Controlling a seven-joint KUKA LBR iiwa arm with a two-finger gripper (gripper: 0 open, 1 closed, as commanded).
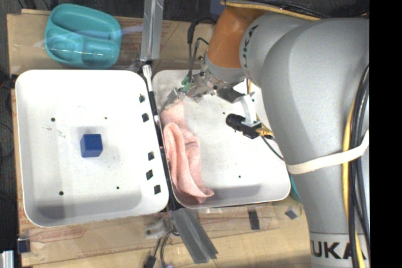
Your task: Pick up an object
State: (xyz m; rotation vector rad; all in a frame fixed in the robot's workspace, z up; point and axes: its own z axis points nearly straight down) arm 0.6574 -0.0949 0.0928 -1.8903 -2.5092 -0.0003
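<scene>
At about ten o'clock in the view we see a teal plastic container [83, 34] lying on the wooden tabletop [25, 22], just beyond the far edge of the left bin [38, 198]. That left bin is shallow and white, and a small blue cube [92, 145] sits on its floor, a little toward nine o'clock from the bin's middle, well apart from every wall.

A grey metal bracket [151, 25] stands at twelve o'clock from the seam where the two bins meet, and another grey piece [195, 236] juts out at six o'clock below that seam.

Moving on, we come to the right bin [251, 188]. A pink cloth [184, 157] lies crumpled along its nine o'clock wall, running from near the far corner toward the near wall, with a fold bunched at its lower end.

The gripper [196, 86] is low over the far part of the right bin, at twelve o'clock from the cloth and just beside its upper end. We cannot tell how far its fingers stand apart, nor whether anything is between them. The grey arm [308, 91] with its orange band [226, 37] fills the three o'clock side.
</scene>
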